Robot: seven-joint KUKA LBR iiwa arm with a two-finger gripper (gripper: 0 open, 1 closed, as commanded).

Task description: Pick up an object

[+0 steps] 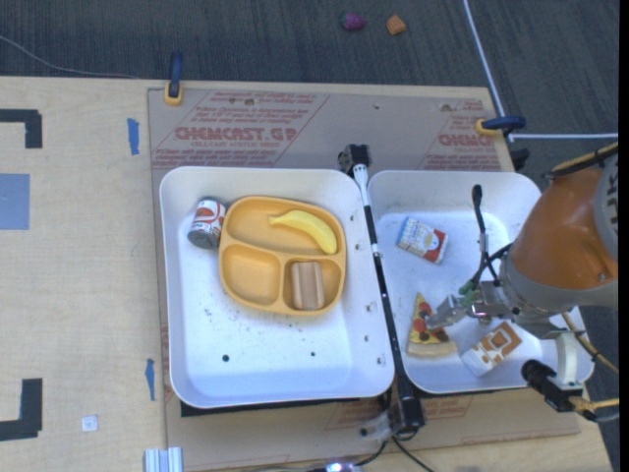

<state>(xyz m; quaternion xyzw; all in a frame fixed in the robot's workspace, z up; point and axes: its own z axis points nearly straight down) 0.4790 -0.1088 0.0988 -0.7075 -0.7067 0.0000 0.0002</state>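
Observation:
In the right bin (521,205) my gripper (450,313) hangs low near the front, just right of a toy pizza slice (426,330). A white and orange box (491,347) lies directly under the wrist, partly covered by it. Further back in the same bin rests a small white carton (422,239) with red and blue print. The arm's orange band (565,234) hides the bin's right side. I see nothing lifted off the bin floor.
The left bin (197,342) holds a yellow divided plate (251,273) with a banana (307,228) and a brown block (308,285) in its compartments. A tipped can (205,223) lies against the plate's left. A black cable (479,224) runs down to the gripper.

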